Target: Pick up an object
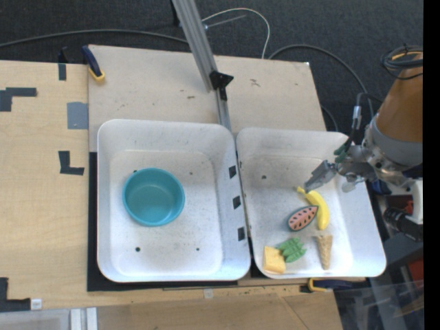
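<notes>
The right bin (275, 157) holds several toy foods in its near half: a yellow banana (318, 207), a watermelon slice (302, 218), a tan ice-cream cone (324, 250), a green leafy piece (293, 249) and a yellow wedge (273, 260). My gripper (335, 181) hangs over the bin's right side, just above and to the right of the banana's upper end. Its two grey fingers (320, 176) stand spread apart, open, with nothing between them.
A teal bowl (154, 196) sits in the left bin (110, 157). A slanted metal pole (199, 40) crosses the bench behind the bins and ends at their shared wall. A blue-and-yellow clamp (93, 64) lies at the bench's back left corner.
</notes>
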You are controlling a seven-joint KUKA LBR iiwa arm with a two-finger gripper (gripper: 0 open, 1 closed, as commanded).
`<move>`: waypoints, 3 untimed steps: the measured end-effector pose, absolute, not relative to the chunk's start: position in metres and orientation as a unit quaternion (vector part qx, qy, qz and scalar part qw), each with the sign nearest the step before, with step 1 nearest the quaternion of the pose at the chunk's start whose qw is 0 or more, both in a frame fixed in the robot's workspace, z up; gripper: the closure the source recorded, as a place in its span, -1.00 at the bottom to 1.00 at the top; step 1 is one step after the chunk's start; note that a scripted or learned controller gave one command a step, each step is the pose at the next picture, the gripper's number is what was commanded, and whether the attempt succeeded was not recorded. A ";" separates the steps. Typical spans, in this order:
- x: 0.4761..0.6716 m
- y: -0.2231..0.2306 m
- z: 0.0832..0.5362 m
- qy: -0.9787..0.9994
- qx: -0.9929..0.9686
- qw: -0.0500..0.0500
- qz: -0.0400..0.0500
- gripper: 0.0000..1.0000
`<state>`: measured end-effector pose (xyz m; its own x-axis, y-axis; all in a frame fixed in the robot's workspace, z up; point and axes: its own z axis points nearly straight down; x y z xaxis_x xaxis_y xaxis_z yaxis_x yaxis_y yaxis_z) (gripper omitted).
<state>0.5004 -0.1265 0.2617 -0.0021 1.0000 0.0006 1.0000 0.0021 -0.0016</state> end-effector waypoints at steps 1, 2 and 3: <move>0.500 -0.127 0.262 -0.708 -0.706 0.001 0.000 -1.00; 0.497 -0.119 0.200 -0.708 -0.707 0.004 0.002 -1.00; 0.496 -0.114 0.156 -0.708 -0.707 0.003 0.002 -1.00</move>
<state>0.4963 -0.1136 0.1559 -0.0014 1.0000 0.0015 1.0000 0.0014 -0.0077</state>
